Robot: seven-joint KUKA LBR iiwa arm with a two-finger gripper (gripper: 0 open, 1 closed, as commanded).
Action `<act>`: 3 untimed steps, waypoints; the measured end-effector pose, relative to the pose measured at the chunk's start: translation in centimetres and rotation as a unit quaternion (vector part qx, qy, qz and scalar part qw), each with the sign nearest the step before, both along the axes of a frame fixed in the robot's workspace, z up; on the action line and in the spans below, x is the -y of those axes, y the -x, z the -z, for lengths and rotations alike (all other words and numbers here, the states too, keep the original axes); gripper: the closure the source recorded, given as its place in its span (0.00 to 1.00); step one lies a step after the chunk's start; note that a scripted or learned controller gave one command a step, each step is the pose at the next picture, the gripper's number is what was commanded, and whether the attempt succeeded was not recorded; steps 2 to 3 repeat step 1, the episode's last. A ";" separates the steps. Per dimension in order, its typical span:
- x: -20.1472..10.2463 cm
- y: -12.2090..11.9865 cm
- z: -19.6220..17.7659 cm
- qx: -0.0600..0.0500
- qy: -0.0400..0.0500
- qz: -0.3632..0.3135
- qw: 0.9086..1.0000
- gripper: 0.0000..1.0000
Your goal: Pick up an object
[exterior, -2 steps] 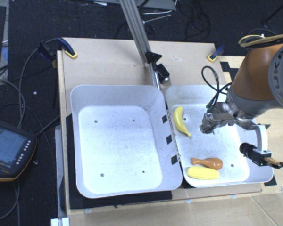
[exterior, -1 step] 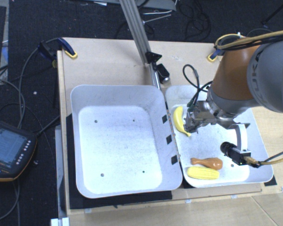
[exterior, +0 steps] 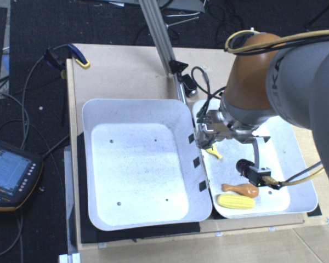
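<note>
Looking at the right bin [exterior: 296,147], we're mid-approach: the gripper [exterior: 208,141] hangs over a small yellow piece [exterior: 213,153] near the frame's center, and we can't tell its jaw state. Corn cob [exterior: 236,201] and drumstick [exterior: 241,189] lie lower right. Next it probably needs a straight descent.

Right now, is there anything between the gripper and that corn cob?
Yes. In the camera view, a small yellow piece lies just below the gripper, then bare bin floor, then the drumstick resting right above the corn.
</note>
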State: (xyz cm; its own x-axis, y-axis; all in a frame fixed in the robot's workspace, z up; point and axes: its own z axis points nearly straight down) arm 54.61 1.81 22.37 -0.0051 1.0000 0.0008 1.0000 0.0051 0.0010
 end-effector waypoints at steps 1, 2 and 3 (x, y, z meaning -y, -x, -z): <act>-4.5 -0.8 -0.8 0.000 0.000 0.000 1.000 1.00; -4.5 -0.8 -0.8 0.000 0.000 0.000 1.000 1.00; -4.5 -0.8 -0.8 0.000 0.000 0.000 1.000 1.00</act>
